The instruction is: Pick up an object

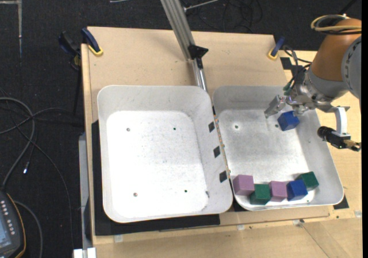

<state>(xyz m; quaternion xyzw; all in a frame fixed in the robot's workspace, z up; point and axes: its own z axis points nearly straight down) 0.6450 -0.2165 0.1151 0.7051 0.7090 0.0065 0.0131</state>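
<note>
Task appears well advanced: a blue cube (288,120) sits directly under the gripper (286,112), over the upper part of the right bin (253,136), apparently raised off the floor. The fingers look pinched on the cube, though the contact is small and partly hidden. Left to do: lift clear. Five cubes (275,189) lie along the bin's near edge.

white bins (115,153), blue cube (288,120), purple cube (244,183)

Gripper (286,110) fingers closed on blue cube (287,120), above right bin (330,165), five cubes (275,189) below
</note>
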